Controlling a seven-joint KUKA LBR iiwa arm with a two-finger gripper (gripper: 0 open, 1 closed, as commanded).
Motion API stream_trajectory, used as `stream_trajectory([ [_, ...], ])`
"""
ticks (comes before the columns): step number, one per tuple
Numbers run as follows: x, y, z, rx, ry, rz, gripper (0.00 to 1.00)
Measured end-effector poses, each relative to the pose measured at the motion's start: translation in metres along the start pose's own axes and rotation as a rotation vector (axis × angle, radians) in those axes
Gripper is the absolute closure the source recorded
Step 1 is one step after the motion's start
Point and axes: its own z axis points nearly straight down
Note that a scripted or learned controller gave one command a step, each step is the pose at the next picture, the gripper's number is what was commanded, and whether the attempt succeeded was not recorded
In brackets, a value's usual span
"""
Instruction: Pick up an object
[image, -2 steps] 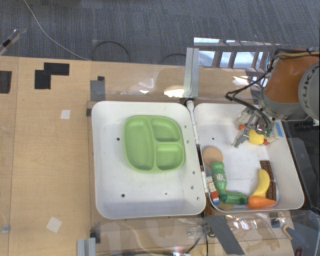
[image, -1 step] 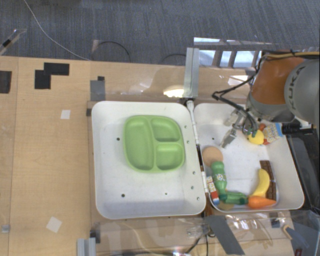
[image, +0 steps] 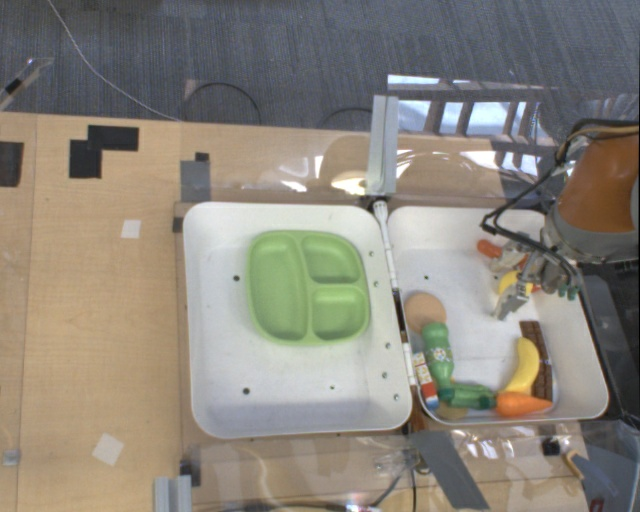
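My gripper (image: 511, 298) hangs over the upper right part of the right bin (image: 455, 245), below the orange-banded wrist (image: 600, 195). A small yellow piece (image: 510, 279) and an orange piece (image: 487, 250) lie right beside the gripper; I cannot tell whether either is held. Lower in the bin lie a yellow banana (image: 524, 365), an orange carrot-like item (image: 522, 404), a green bottle (image: 437, 352), a tan round object (image: 425, 306) and a brown bar (image: 541, 362).
The left bin (image: 215, 330) holds a green divided plate (image: 307, 287). A red-and-white item (image: 422, 376) and a green object (image: 470, 397) crowd the right bin's lower left corner. A metal bracket (image: 380, 145) stands behind the bins' shared wall.
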Motion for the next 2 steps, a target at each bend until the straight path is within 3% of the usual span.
stream_trajectory([
  [1,0.039,0.034,-0.002,-0.003,-0.002,-0.008,0.0],
  [2,-0.006,0.003,-0.001,-0.001,-0.003,-0.09,0.0],
])
